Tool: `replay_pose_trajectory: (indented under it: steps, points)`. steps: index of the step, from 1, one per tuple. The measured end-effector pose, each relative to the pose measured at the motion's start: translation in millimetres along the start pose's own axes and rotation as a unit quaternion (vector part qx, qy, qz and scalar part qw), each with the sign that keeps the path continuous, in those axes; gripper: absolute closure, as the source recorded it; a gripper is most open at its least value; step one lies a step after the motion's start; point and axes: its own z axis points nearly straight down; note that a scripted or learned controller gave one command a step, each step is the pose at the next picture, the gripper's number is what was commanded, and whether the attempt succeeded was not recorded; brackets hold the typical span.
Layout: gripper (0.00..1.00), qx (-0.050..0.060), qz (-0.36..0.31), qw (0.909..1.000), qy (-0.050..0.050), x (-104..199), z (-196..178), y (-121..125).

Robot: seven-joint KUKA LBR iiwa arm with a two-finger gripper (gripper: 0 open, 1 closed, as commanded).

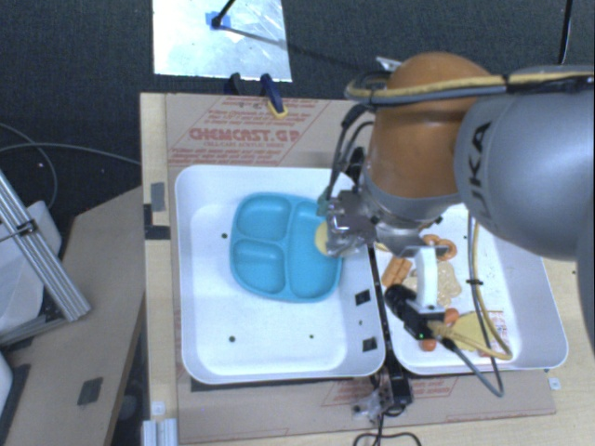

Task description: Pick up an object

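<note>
1. Gripper (pixel 339 233) is being held low over the right rim of the blue plate (pixel 279 249), near the middle of the camera view, while the grey arm (pixel 530 175) with its orange band (pixel 423 128) is being reached in above it from the right
2. Whether the gripper is open or closed is not being shown from this angle and cannot be told; nothing is being seen clearly in its grasp
3. A small yellow piece (pixel 322 241) is being seen just beside the gripper, on its lower left, at the plate's right edge; whether it is being touched by the gripper cannot be told
4. The blue plate, divided into three compartments, is being borne flat by the left bin (pixel 270 337), toward that bin's upper right
5. The right bin (pixel 535 295) is being partly covered by the arm
6. Near the wall between the bins, orange pieces (pixel 397 269) are being shown lying in the right bin, with a brown ring-shaped piece (pixel 439 246) just beside them to the upper right and a tan flat piece (pixel 450 288) to their right
7. A yellow thing (pixel 479 334) is being shown lower in the right bin, well apart from the gripper
8. Both bins are being carried on a cardboard sheet (pixel 242 133) with red lettering, and a blue clamp (pixel 272 94) is being seen at its far edge
9. A silver sheet (pixel 218 26) is being shown beyond the cardboard, and a metal frame (pixel 42 268) at the left edge
</note>
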Motion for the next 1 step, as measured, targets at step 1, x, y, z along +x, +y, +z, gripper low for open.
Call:
replay_pose_trajectory:
  steps: [1]
  points:
    - [1.0, 0.001, 0.002, 1.0, -0.001, -45.7, 86.7, 33.2]
